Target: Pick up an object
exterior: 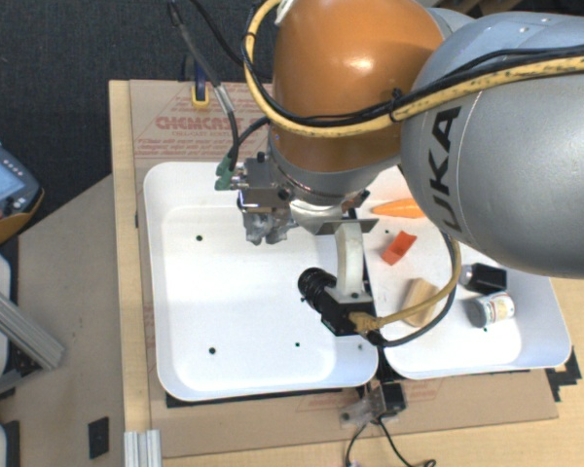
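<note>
My gripper hangs over the back part of the left white bin, under the big orange and grey wrist. Nothing shows beneath it on the bin floor. In the right bin lie an orange wedge-shaped piece, a small red block, a tan wooden piece, a small black object and a white bottle on its side. The arm hides much of the right bin's back half.
Both bins sit on a brown cardboard sheet with red lettering at the back. A blue-screened device lies off the bench at the far left. A yellow cable loops from the wrist down over the divide between the bins.
</note>
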Motion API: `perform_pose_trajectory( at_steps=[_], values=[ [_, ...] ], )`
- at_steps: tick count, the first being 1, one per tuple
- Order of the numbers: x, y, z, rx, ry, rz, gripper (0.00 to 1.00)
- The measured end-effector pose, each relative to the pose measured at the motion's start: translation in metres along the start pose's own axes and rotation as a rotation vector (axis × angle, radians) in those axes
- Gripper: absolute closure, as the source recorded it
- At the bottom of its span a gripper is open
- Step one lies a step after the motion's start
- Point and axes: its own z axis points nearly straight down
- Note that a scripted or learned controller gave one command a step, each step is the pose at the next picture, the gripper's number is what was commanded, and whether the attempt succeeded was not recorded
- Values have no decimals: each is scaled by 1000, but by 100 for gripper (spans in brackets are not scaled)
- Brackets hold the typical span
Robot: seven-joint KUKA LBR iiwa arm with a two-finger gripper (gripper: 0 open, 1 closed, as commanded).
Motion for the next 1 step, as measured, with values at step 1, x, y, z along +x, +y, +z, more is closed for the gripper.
perform_pose_trajectory(
  at_steps=[1],
  values=[
    [11, 65, -36, 0, -1, 0, 100]
  ],
)
